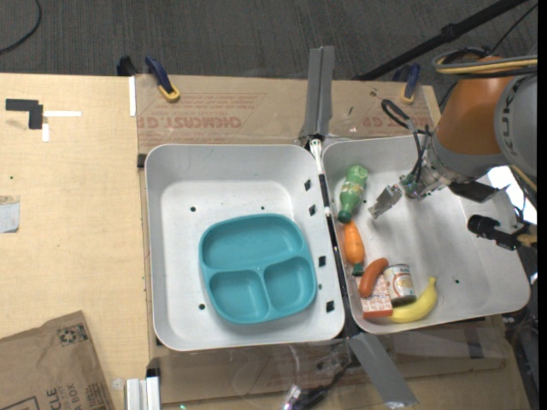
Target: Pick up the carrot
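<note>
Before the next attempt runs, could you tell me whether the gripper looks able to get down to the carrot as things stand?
Probably yes. The gripper hangs over the right bin, and the carrot lies uncovered by the bin's left wall. The green bottle and the bin wall crowd it, so finger room looks tight.

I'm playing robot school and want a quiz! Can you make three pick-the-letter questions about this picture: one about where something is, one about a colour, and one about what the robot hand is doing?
1. Where is the carrot?
A. in the right bin, by its left wall
B. on the plate
C. on the wooden bench

2. What colour is the plate in the left bin?
A. red
B. teal
C. yellow

3. Is the gripper holding the carrot?
A. yes, lifted high
B. yes, over the plate
C. no, it is apart from it

Answers: 1 A, it lies below the green bottle in the right bin. 2 B, it looks blue-green. 3 C, the carrot lies in the bin, away from the gripper.
</note>
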Motion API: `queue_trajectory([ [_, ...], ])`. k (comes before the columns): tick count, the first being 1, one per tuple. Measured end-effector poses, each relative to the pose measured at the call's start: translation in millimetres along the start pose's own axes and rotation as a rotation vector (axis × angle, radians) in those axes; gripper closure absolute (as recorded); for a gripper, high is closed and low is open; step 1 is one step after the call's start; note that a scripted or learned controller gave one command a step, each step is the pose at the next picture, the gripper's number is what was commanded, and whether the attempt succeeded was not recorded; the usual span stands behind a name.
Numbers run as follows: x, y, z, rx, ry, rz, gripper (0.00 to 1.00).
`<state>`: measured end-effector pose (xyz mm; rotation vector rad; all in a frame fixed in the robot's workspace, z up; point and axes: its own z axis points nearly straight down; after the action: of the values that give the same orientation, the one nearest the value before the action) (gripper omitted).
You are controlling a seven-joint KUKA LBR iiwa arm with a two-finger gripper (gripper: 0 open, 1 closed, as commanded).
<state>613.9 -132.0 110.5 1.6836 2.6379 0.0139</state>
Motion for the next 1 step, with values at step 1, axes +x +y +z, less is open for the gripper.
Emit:
queue_trajectory([
  [1, 33.7, -15.9, 6.6, -0.016, -0.011, 0.272, 0.0],
])
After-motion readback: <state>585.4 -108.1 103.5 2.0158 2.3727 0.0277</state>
